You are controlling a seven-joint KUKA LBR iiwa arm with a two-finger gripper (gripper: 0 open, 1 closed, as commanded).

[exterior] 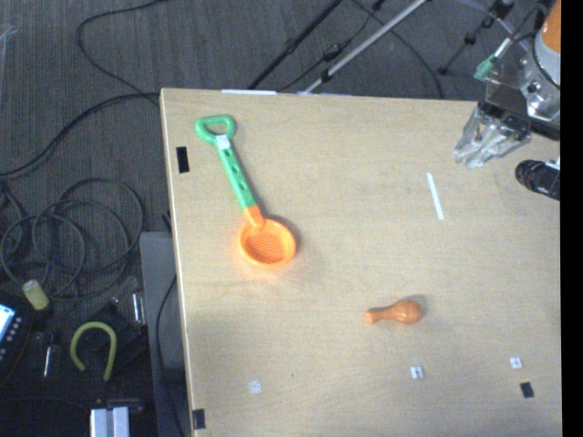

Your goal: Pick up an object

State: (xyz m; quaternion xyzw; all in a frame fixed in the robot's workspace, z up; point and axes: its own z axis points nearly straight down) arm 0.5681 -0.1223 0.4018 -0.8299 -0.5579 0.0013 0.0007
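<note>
The gripper [481, 146] sits near the top right of the wooden board [364, 244]. It hangs just over the board's far right corner. Its pale fingers point down and look close together, but they are blurry, so I cannot tell if they are open or closed. Nothing shows between them.

A toy scoop [248, 200] lies on the left part of the board, well away from the gripper. It has a green handle with a loop at the far end and a round orange bowl at the near end. The handle slants from upper left down to the bowl.

A small orange thing [395, 314] shaped like a little bowling pin lies on its side closer to the front, toward the middle right. A thin white stick [435, 196] lies flat on the board, near the gripper and a bit below it.

Black cables [73, 226] curl on the dark floor to the left of the board.
</note>
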